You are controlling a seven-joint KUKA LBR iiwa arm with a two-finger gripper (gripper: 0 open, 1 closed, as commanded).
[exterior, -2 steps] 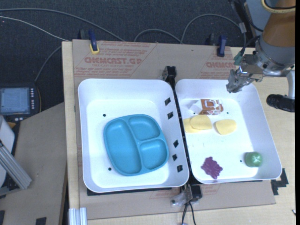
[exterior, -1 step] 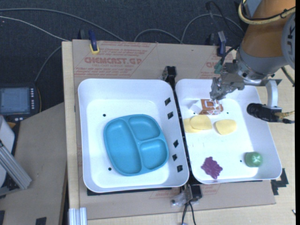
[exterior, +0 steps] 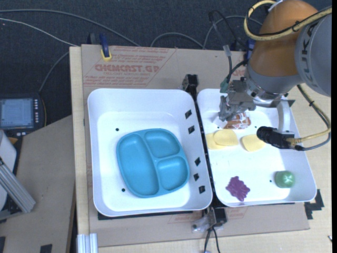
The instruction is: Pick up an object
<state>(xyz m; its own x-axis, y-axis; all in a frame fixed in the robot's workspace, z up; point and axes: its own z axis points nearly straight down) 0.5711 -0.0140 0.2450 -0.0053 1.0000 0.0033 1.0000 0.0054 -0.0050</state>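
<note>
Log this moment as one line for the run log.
gripper low in right bin | over red-brown packet | blue divided plate in left bin | grasp unconfirmed

A blue divided plate (exterior: pixel 152 162) with three compartments lies in the left white bin (exterior: pixel 100 141), towards its near side, tilted a little against the bin's walls. A row of small black clips (exterior: pixel 194 146) runs along the divider between the two bins. The bins sit on a pale board (exterior: pixel 126 67) printed with red lettering across its far part, and a small blue and yellow clamp (exterior: pixel 105 49) grips the board's far left edge. Thin pale cables (exterior: pixel 47 28) trail over the dark carpet (exterior: pixel 52 4) beyond the surface. To the left, a small screen (exterior: pixel 18 114) glows blue, and aluminium framing (exterior: pixel 13 188) stands below it.
</note>
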